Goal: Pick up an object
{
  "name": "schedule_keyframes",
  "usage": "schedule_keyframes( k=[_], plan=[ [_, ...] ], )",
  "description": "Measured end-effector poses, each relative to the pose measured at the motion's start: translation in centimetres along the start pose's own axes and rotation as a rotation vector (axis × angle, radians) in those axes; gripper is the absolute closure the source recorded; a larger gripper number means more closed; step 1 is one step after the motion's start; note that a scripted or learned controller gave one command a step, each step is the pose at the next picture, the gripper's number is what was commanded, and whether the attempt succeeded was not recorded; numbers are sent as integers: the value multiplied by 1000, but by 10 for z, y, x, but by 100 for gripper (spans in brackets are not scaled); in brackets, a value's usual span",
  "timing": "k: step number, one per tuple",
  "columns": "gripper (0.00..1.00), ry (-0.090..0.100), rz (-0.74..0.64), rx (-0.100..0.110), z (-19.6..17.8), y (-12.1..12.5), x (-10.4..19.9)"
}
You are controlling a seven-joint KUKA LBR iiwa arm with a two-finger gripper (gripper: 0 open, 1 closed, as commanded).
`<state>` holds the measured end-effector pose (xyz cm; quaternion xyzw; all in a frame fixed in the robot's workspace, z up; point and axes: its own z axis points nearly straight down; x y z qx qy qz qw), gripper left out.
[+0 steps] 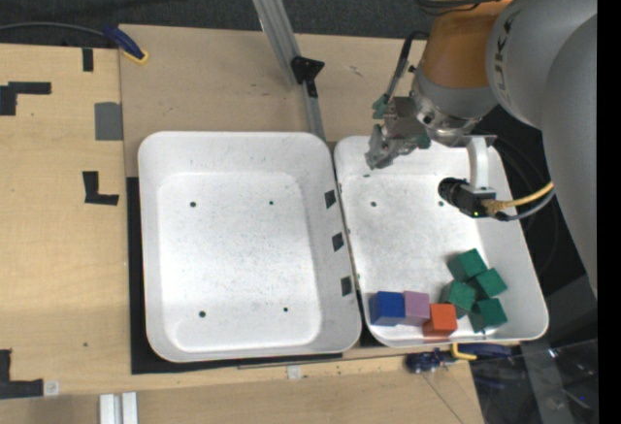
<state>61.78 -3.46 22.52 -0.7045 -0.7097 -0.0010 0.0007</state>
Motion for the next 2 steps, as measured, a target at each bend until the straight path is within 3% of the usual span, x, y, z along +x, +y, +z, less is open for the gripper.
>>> schedule_keyframes(
  k=[2],
  plan=[
    [100, -1, 1, 3, -1, -6, 114]
  ],
)
